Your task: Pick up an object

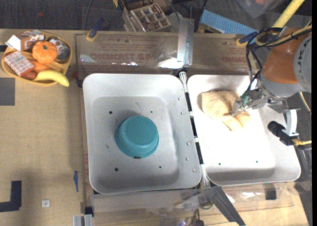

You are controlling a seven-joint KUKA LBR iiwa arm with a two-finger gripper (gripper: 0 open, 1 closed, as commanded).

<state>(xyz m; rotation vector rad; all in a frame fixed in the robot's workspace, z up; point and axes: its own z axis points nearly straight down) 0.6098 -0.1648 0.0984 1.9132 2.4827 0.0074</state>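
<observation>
Carefully press your tool [241, 105], whose grip I cannot tell, squarely onto the tan bread-like lump [218, 104] right beneath it before lifting.

Red lettering runs along the clear plastic sheet [130, 54] behind the left bin and along the cardboard strip [233, 55] behind the right bin, but it appears reversed and too blurred to read. No other text is legible.
</observation>
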